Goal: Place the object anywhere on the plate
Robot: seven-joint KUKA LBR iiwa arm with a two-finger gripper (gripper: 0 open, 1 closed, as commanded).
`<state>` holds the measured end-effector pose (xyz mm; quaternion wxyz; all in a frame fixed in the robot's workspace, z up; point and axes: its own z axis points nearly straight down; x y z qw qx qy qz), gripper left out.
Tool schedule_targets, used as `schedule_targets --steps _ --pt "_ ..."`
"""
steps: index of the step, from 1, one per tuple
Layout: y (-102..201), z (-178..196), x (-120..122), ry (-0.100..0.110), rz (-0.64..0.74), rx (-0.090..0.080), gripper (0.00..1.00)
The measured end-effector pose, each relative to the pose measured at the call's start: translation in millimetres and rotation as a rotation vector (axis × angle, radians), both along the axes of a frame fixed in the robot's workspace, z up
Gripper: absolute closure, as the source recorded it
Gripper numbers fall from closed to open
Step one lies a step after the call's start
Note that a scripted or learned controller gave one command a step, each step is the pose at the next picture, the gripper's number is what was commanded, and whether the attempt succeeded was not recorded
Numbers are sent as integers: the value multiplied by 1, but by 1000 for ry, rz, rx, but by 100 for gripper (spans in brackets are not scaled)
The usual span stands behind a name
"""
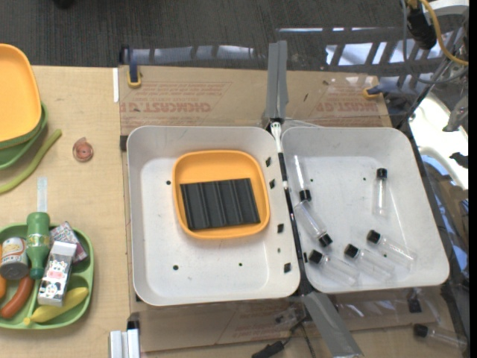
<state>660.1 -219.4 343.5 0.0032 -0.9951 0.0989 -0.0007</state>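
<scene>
An orange plate (219,162) lies in the left white bin (149,222), toward its back. A dark grey ribbed slab (220,203) rests flat on the plate and covers most of its floor. The right white bin (417,200) holds several clear tubes with black caps. One tube (381,191) lies alone at the right. Another tube (300,181) lies along the left wall, and a third tube (390,248) is near the front with the rest.
A grey metal bar (276,80) stands behind the seam between the bins. On the bench at left are stacked orange and green plates (15,103), a small pink piece (83,151) and a green tray of toy food (45,274). Cabled gear (428,21) sits at the top right.
</scene>
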Motion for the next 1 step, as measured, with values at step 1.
schedule_targets --steps 1 --pt "0 -82 -1 3 0 0 0"
